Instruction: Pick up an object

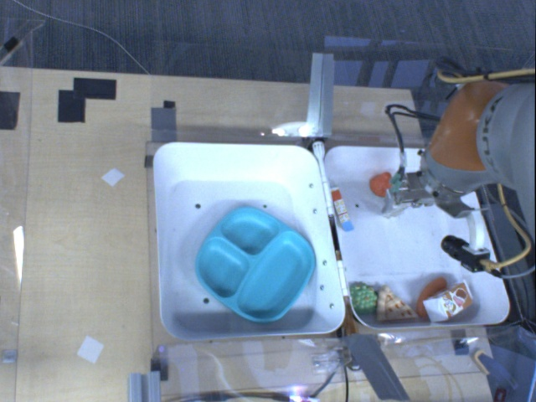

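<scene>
Blue divided plate (255, 264) in left bin (180, 174).

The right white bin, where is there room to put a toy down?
The right white bin is bare in its middle, between the hand near the small orange-red object and the toys along the front wall: green bumpy toy, white carton. That front edge is crowded.

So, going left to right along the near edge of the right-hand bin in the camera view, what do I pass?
Green item → tan patterned wedge-shaped piece → reddish-brown oblong piece → white and orange packet. The last two touch, but the packet reaches further right.
</scene>
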Tool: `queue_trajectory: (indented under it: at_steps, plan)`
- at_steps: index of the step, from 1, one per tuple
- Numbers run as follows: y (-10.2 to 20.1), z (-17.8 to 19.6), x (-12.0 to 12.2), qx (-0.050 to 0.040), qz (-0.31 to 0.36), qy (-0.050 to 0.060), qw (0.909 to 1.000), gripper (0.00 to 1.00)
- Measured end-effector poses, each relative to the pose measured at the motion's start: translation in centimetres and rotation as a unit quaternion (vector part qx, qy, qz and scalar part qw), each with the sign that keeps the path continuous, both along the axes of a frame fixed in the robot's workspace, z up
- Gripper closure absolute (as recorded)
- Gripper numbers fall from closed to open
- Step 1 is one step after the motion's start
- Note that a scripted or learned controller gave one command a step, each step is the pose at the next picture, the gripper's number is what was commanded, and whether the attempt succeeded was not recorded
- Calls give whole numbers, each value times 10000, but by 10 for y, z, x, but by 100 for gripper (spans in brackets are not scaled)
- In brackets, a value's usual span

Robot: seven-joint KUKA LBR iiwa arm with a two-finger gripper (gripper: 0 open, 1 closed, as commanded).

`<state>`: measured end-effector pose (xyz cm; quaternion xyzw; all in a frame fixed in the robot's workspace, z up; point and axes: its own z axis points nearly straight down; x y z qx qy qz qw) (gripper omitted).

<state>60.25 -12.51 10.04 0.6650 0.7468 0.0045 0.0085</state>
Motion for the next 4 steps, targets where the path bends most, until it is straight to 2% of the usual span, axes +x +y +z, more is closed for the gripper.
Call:
queue_trajectory:
  at_steps: [1, 2, 3, 4]
  plan:
    - [0, 0, 0, 0, 3, 2, 10000, 0]
    - [-1, -15, 65, 17, 5, 68, 10000, 0]
    - [1, -2, 68, 6, 60, 35, 10000, 100]
    - [65, 85, 59, 26, -578, 69, 9983, 100]
